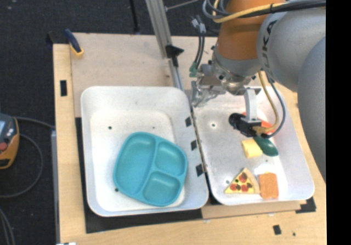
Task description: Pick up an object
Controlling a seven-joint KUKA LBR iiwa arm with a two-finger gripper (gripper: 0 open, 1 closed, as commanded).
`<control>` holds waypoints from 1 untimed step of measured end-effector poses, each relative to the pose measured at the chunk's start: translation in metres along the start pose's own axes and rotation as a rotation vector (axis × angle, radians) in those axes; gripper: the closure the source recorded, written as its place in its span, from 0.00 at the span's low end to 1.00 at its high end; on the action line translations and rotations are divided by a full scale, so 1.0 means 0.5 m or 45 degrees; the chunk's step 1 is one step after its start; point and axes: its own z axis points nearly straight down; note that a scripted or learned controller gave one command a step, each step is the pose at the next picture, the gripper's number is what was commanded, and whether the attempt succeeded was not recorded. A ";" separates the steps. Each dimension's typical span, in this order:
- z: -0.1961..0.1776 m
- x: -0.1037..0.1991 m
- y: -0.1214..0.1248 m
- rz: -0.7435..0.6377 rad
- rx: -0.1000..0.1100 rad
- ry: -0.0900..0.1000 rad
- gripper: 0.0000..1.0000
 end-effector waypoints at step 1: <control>-0.010 0.111 -0.039 -0.002 0.000 0.001 1.00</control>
